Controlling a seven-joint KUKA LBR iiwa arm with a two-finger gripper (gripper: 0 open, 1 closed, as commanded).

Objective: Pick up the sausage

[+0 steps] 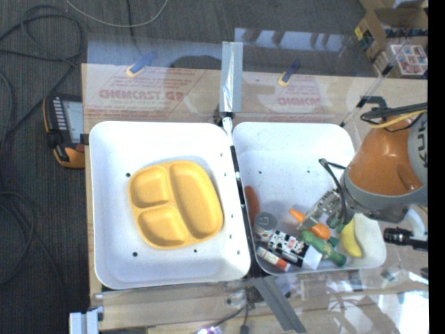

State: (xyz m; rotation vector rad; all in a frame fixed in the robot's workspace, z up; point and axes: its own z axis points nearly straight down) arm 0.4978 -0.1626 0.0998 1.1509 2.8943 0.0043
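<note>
In the right bin [299, 145] we see the sausage [252, 202], reddish brown, lying along the left wall, just above a small round tin [265, 223]. The jaws [328, 207] hang low over the lower right part of that bin, near a carrot [306, 220] and a heap of small things beside a banana [350, 239]; we cannot tell how wide they stand. The sausage lies apart from them. In the left bin [111, 152] rests a yellow divided tray [175, 204]. Both bins sit on the counter [167, 92].
</note>
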